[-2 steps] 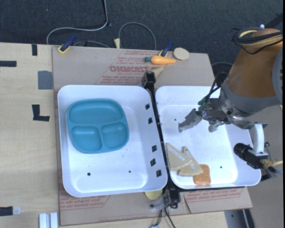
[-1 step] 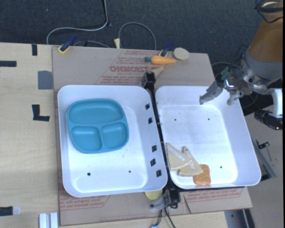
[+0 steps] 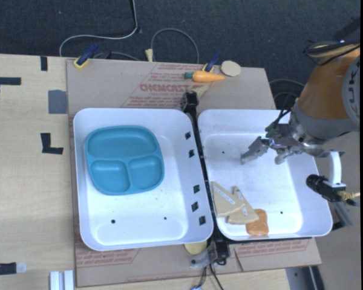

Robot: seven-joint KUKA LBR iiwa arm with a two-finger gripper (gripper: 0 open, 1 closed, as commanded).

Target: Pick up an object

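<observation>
Gripper (image 3: pixel 267 152) is over the right bin (image 3: pixel 230 125), fingers spread wide w/ nothing between them. Toast (image 3: pixel 258 222) lies at the bin's near edge next to some beige wedges (image 3: pixel 228 201), well apart from the gripper. Left bin (image 3: pixel 91 222) has a blue plate (image 3: pixel 124 160).

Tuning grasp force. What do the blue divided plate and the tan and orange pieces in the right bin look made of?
Blue divided plate: likely molded plastic, matte to satin; uniform colour, rounded compartment ridges, soft highlights.
Tan pieces: flat and thin with straight edges, possibly wood or card; too small to confirm.
Orange piece: rounded, matte, maybe foam or soft plastic; uncertain.
</observation>
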